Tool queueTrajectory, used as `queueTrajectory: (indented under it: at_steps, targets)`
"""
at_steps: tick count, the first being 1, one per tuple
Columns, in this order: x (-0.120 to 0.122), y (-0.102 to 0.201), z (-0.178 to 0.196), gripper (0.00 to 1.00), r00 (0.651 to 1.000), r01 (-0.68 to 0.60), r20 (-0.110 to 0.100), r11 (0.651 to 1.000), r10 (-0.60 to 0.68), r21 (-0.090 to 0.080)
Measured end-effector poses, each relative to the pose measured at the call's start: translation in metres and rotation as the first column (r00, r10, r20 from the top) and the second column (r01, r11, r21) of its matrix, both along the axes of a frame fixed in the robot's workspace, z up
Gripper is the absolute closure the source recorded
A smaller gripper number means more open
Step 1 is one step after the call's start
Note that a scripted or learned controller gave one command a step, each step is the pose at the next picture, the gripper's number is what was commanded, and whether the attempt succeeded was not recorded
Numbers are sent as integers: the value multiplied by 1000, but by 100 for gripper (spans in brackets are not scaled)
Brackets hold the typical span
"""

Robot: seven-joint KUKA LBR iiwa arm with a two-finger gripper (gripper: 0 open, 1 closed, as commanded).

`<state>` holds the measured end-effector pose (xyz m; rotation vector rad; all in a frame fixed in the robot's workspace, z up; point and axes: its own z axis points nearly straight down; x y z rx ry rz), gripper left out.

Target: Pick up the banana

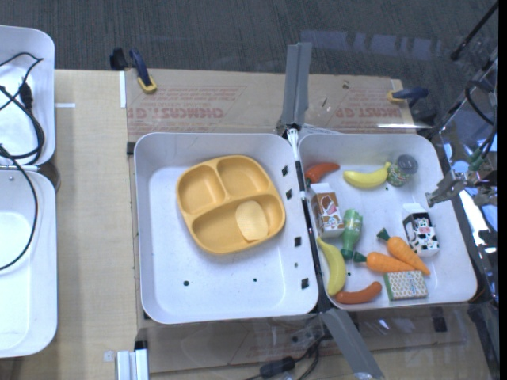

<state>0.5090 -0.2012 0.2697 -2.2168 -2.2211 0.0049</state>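
Scene: two white bins are set side by side on the worktop (87, 212); the left bin (158, 275) carries a yellow tray (230, 204), the right bin (451, 283) carries the clutter.
Bananas: two are seen in the right bin. One banana (366, 178) lies near the far wall, beside a grey ball (405, 165). A second banana (333, 266) lies along the near-left wall, just beside a red sausage (358, 294).
Claw: the claw (444, 190) is seen at the right bin's right edge, above the rim — whether it is open or shut cannot be told, and nothing is seen held in it.
Key relation: the far banana lies to the left of the claw and slightly farther back, with bare bin floor between them; it is judged the nearer of the two.
Axis, far banana: its long axis runs roughly left to right, gently curved, with the stem end toward the ball.
Axis, second banana: it runs near to far along the wall, curved.
Neighbours: a milk carton (326, 212), a green bottle (350, 233) and carrots (400, 257) are crowded mid-bin.
Judgement: a grasp across the far banana's short width is likely called for — the ball touching its end could be nudged.
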Motion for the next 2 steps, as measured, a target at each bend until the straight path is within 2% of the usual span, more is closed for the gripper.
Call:
queueTrajectory:
  at_steps: [1,2]
  targets:
    - [95,46,-89,0,982,-189,2,982,189,0]
    - [140,67,-176,0,930,-366,5,930,366,-2]
